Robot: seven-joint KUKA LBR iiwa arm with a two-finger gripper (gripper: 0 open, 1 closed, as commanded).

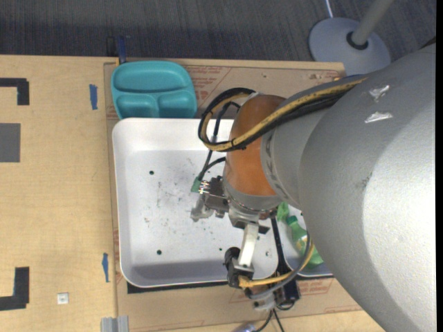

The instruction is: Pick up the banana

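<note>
Banana unsighted beneath the arm (346,185) over the white bin (138,185); jaw state indeterminate; judged soft, bruisable, best gripped mid-body.

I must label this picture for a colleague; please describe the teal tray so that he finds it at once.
Start at the white bin on the brown bench. The teal tray lies against its far edge, the one turquoise thing, with divided compartments.

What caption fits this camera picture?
Grey arm reaches over a white bin, beside a teal tray.
</note>
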